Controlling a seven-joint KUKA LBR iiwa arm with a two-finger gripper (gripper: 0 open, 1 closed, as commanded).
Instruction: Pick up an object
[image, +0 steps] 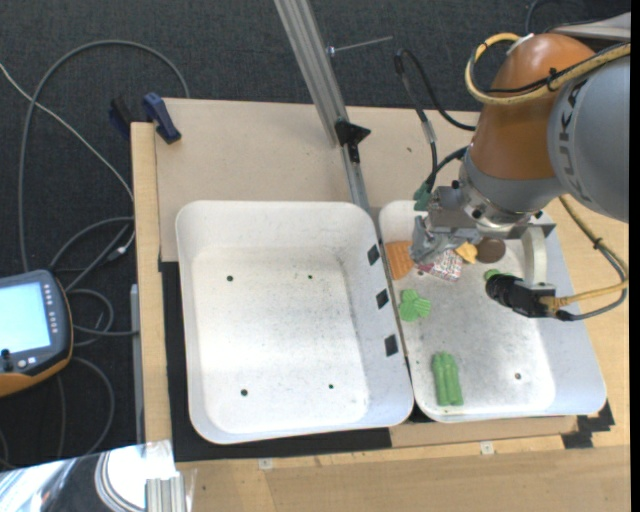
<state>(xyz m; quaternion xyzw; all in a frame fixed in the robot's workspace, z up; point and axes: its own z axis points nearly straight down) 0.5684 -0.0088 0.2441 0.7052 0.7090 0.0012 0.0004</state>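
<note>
While the arm (560, 110) reaches over the right bin (560, 370), the hand (437, 243) hangs low at the far left part of that bin; whether it is clenched or released, I cannot tell. A crumpled pink and white wrapper (446, 264) lies right under it; an orange piece (399, 260) is beside the bin's left wall; a light green piece (414, 305) and a green block (446, 379) lie nearer the bin's front; a brown round object (491, 251) is just right of the wrapper.

Grey arm (560, 120) reaches in from right — claw (437, 245) pointing down.
</note>
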